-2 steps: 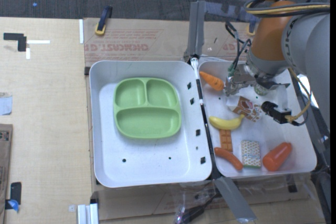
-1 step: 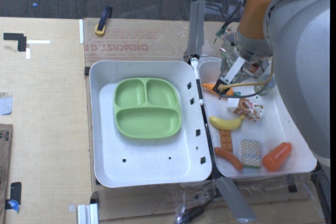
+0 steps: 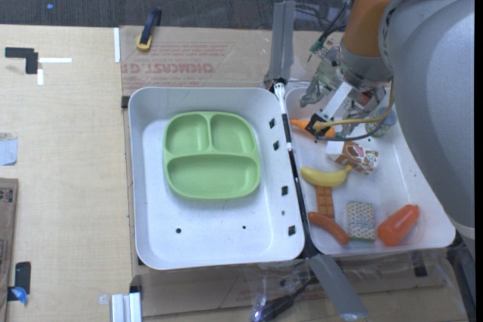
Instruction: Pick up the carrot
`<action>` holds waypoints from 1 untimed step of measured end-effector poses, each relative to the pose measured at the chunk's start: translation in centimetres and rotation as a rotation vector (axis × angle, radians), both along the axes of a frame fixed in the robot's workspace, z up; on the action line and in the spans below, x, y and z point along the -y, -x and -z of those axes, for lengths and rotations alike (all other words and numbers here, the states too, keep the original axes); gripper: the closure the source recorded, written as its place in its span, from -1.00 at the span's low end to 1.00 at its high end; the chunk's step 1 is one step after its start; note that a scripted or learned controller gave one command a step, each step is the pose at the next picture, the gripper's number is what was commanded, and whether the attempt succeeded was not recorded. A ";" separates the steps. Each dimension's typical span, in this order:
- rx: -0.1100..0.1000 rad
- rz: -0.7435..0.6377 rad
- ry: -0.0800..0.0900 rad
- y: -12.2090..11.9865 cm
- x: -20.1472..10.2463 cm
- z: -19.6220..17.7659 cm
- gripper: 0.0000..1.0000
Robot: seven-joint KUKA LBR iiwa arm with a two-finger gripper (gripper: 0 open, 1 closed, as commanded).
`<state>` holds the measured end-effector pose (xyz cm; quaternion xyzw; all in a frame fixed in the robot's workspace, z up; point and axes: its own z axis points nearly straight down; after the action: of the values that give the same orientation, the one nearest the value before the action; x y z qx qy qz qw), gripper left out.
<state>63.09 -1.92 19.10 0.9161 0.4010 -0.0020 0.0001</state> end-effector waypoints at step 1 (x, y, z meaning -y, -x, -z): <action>0.000 -0.073 0.000 -2.2 5.6 0.0 -1.00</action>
<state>65.32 -7.50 19.09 0.9008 0.4342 -0.0020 0.0003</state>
